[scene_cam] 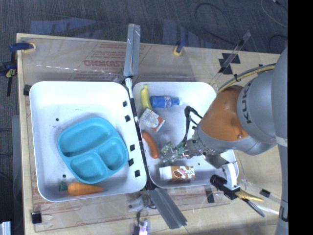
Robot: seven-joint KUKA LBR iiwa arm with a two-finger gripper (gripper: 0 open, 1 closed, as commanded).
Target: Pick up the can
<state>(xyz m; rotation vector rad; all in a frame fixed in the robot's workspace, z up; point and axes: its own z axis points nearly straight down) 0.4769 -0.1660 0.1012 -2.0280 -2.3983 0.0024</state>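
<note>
The can [177, 173], a white and orange cylinder, lies on its side near the front wall of the right bin [205, 89]. My gripper [180, 150] hangs low in that bin, just above and behind the can, at the end of the grey arm with the orange band [222, 119]. A small green and silver object [167, 152] sits right at the gripper's tip. Whether the gripper touches it is unclear.
The right bin also holds a banana [145, 97], a blue bottle [164, 102], a small carton [151, 120] and an orange sausage-shaped piece [150, 145]. In the left bin [44, 97] are a blue divided plate [92, 148] and a carrot [84, 189].
</note>
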